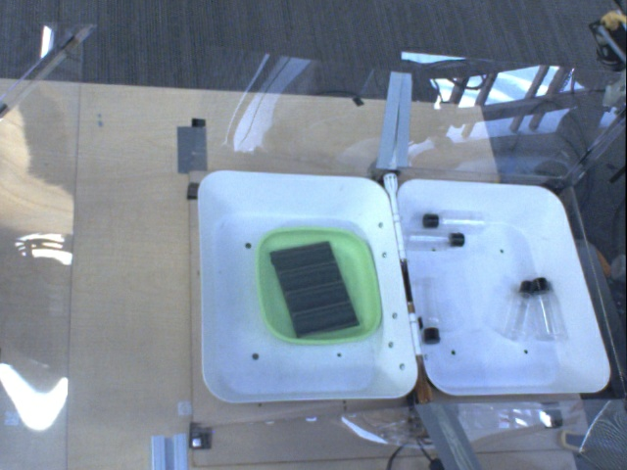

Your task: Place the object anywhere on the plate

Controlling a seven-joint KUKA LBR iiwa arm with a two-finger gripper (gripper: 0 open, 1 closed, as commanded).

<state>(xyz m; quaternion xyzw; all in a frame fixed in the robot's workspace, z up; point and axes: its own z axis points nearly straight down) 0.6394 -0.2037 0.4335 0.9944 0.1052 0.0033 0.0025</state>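
Green plastic is showing around the square plate (318,289), which is sitting in the left bin (294,380) with a dark ribbed slab (313,289) already lying across its middle, turned a little off square. That slab is looking stiff, flat and fairly light, with grooves that should be giving a claw some bite; its two long edges are the likely place to pinch it, since the plate's raised rim is crowding the short ends. The claw is nowhere to be judged, so whether it is wide or narrow I cannot tell.

In the right bin (490,380), clear vials with black caps are lying loose: two (443,229) near the top left, a pair (534,306) toward the right, and one cap (429,335) against the dividing wall. They are looking slippery, rolling and easy to crack. Nothing is standing between them and the plate except the bins' adjoining rims on the desk (108,262).
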